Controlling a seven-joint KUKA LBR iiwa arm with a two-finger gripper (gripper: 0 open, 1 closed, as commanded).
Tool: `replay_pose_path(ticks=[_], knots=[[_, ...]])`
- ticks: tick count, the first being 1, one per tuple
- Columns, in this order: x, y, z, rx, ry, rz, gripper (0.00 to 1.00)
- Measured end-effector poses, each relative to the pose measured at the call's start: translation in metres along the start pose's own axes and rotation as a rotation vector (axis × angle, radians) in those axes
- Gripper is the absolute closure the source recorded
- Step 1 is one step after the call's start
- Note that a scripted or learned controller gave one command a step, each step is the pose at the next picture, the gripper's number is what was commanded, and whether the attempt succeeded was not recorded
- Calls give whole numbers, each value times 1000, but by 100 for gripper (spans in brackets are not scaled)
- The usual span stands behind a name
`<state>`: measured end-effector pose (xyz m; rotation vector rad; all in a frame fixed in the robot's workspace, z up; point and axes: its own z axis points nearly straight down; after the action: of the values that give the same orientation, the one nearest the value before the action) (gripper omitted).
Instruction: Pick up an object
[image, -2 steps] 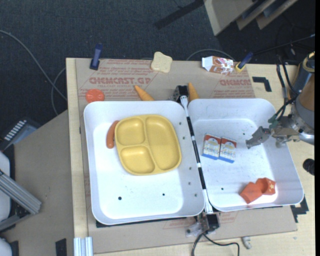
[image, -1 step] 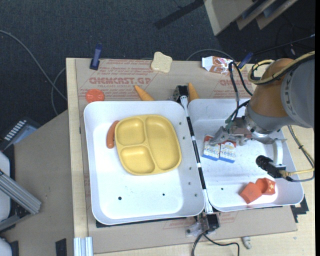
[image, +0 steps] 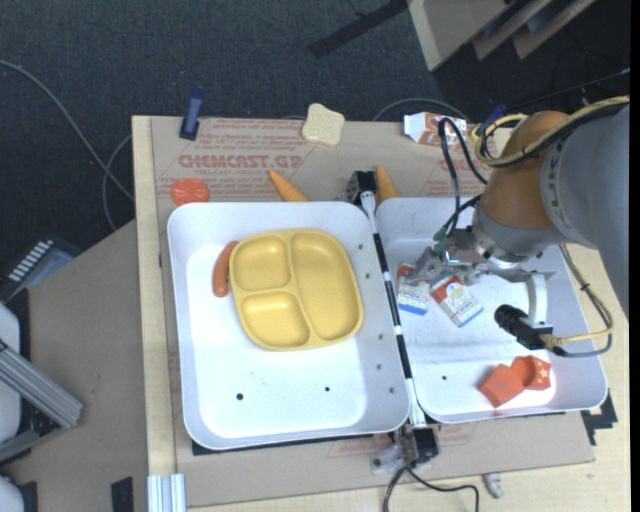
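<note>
My gripper (image: 446, 260) hangs low over the upper left part of the right bin (image: 570, 390), reaching in from the right below the arm's orange band. Just under and in front of it lie two small cartons: a white and blue one (image: 411, 297) near the bin's left wall and a red and white one (image: 457, 301) beside it. An orange-red block (image: 514, 380) rests near the bin's front right corner. In the left bin (image: 290, 410) sits a yellow divided plate (image: 296, 288), with a red sausage (image: 221, 270) against its left edge.
Loose items lie on the cardboard behind the bins: a toy bread slice (image: 322, 123), a blue piece (image: 191, 112), an orange disc (image: 188, 190), a carrot (image: 287, 187). A black cable plug (image: 518, 324) hangs off the arm over the right bin.
</note>
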<state>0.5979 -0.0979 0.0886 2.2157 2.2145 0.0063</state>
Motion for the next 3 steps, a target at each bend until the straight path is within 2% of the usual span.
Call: replay_pose_path(ticks=[1,2,3], knots=[[-21,25,0,1,4,-1,0],[-3,5,0,-2,1,0,0],[-2,5,-11,-3,3,-1,100]])
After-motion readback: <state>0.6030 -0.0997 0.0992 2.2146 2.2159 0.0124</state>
